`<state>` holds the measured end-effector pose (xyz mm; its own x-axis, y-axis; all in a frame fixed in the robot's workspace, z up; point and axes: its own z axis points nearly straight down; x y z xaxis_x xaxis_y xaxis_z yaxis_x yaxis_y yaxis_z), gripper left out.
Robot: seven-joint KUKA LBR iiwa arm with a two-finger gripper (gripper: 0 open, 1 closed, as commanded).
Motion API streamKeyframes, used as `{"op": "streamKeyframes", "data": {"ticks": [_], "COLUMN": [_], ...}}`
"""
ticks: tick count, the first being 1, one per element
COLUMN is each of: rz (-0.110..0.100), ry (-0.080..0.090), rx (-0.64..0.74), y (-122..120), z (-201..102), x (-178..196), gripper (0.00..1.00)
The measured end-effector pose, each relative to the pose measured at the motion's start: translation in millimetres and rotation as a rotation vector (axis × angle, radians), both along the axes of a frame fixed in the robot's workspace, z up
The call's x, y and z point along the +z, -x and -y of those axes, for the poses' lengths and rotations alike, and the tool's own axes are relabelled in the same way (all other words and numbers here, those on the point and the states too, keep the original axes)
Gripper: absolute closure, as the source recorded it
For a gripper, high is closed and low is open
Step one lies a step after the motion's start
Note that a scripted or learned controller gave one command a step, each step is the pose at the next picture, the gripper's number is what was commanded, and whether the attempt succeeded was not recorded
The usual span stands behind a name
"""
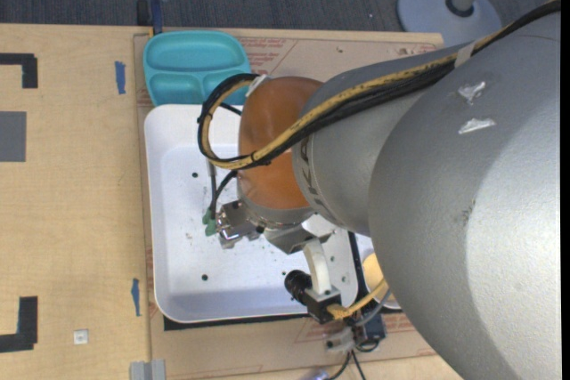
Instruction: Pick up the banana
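Reaching deep over the white bin (174, 218), arm (445, 191) crowding your view.

You see the grey arm with its orange band (272, 147) hanging above the bin's middle, cables looped beside it. The gripper (227, 227) sits low over the bin floor, just left of the wrist; whether it is parted or closed, you cannot tell, and nothing shows in its grasp. A yellow sliver at the bin's right side, under the arm, may be the banana (372, 267); too hidden to confirm. A teal tray (191, 62) lies just behind the bin on the tabletop (71, 191).

The arm (427, 191) blocks the white bin's (174, 218) right half; its left floor lies open
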<state>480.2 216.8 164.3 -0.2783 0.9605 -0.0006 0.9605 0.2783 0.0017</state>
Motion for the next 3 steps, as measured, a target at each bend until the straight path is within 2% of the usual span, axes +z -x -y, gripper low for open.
{"op": "streamKeyframes", "data": {"ticks": [1,2,3], "rz": [-0.001,0.004,0.000], "ry": [-0.002,0.000,-0.002], "rx": [0.388,0.386,-0.004], "y": [1,-1,-57], "z": [3,4,3], "x": [-78,-78,-78], "gripper": [1.00,0.00,0.00]}}
